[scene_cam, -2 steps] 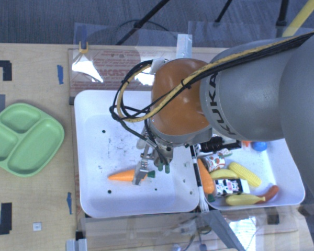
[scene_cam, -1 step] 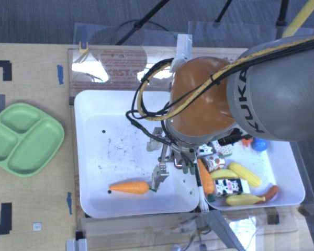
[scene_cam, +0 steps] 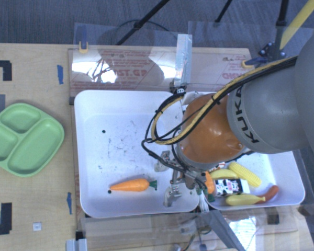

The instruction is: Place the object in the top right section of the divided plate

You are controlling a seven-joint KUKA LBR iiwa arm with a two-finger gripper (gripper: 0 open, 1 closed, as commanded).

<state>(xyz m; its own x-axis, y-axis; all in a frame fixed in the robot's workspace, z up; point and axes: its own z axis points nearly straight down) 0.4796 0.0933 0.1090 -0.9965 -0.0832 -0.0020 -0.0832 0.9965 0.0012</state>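
green divided plate (scene_cam: 25, 139) sits on the counter (scene_cam: 31, 67) at far 9 o'clock, well apart from the bins. carrot (scene_cam: 130, 185) lies flat in the left bin (scene_cam: 89, 109) near its 6 o'clock wall, long axis running 9 to 3, orange tip toward 9, green stem end toward 3. hand (scene_cam: 174, 191) hangs just beside the carrot's stem end at its 3 o'clock, not on it; can't tell if its fingers are spread or pressed together. right bin (scene_cam: 295, 179) holds a corn cob (scene_cam: 245, 174), banana (scene_cam: 244, 199) and a small dark box (scene_cam: 228, 186).
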